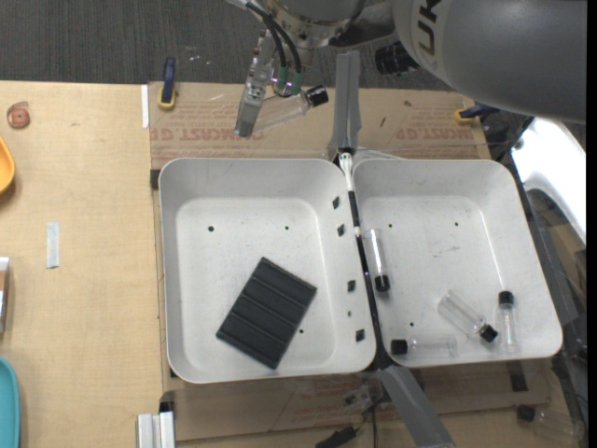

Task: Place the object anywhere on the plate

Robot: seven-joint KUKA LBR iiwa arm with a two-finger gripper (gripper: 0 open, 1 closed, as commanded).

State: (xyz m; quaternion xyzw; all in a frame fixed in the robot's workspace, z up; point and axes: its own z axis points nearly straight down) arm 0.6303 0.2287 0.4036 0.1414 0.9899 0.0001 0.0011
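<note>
Camera view, looking down at a slant: clear vial with black cap at the top of the scene, tilted over printed cardboard, just beside the gripper. Cannot tell whether held or merely lying behind; state of the claw likewise impossible to tell. Nearby, thin cables and a spot of green at the wrist, under the orange band of the grey arm, reaching in from the right.

Below, in the left bin, a black ribbed plate, lying flat and askew near the front wall, nothing on it, well apart from the vial above.

In the right bin, four more capped vials: one along the left wall, one flat at the front left corner, one lying slantwise toward the front right, one just beside it near the right wall. Scuffed white floors in both bins, dotted with small dark holes. Between them, a grey post rising at the back.

Around the bins, a pale wooden bench top, bearing a small clear strip, a pinkish round piece, an orange edge and a teal edge cut off at the left. Blue-handled clamp at the cardboard's back left corner, another clamp at its right. Beyond, dark carpet.
</note>
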